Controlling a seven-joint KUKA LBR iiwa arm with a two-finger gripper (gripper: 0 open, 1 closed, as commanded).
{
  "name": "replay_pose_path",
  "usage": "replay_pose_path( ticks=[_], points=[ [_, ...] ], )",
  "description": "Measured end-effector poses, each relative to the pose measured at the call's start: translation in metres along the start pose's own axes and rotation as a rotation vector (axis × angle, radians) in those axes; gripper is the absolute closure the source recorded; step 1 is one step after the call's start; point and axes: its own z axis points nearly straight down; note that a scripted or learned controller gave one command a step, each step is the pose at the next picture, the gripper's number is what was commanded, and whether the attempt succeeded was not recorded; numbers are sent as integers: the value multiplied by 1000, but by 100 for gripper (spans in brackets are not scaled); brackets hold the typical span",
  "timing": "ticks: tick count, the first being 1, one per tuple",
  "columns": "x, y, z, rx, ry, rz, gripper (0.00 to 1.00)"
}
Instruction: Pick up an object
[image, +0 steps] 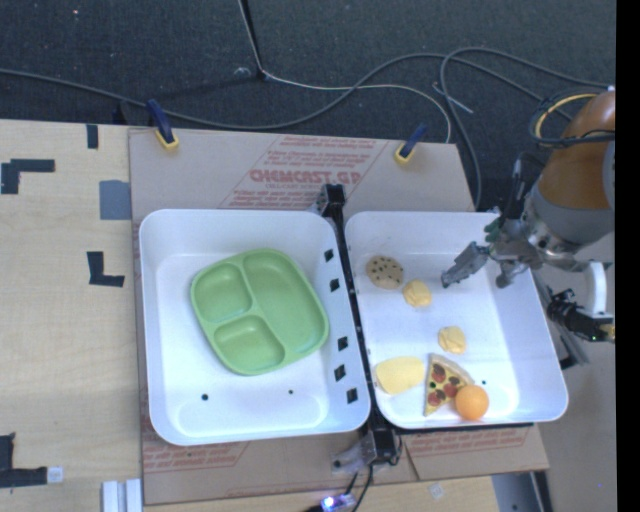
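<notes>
on a cardboard-topped bench two white bins sit side by side, and over the right bin (520, 330) the gripper (482, 268) hangs with fingers spread and empty, right of the cookie (384, 270) and small yellow piece (417, 294), so a descent could close on bare floor.

You can read red print on the cardboard sheet (300, 170) behind the bins, large word looks like "CHEMCAST GP", seen upside down, smaller red lines around it too blurred for you to make out
</notes>
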Motion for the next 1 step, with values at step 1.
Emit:
replay_pose_path(
  ticks=[1],
  points=[
    [0, 3, -7, -13, -3, -3, 0]
  ],
)
